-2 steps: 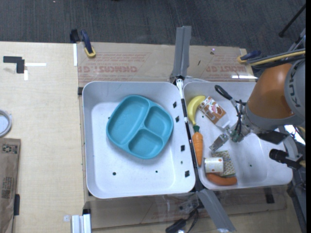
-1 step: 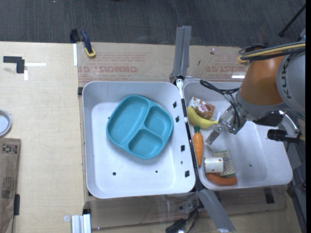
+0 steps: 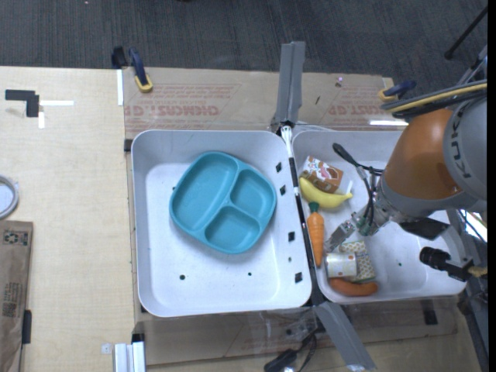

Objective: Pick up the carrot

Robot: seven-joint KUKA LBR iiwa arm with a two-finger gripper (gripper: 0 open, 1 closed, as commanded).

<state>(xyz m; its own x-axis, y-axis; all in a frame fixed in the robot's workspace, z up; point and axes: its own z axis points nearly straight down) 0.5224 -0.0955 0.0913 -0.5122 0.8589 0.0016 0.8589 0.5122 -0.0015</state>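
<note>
An orange carrot with a green top lies lengthwise along the left wall of the right bin, just below a yellow banana. My gripper hangs low in the right bin, a little to the right of the carrot, above a white cup and a patterned packet. Its tips sit close beside the carrot, and I see nothing between them. The arm's orange band and grey wrist cover the bin's back right part.
The left bin holds a blue three-compartment plate. In the right bin, a snack packet lies behind the banana; a white cup, a patterned packet and a red-orange sausage-shaped item lie near the front.
</note>
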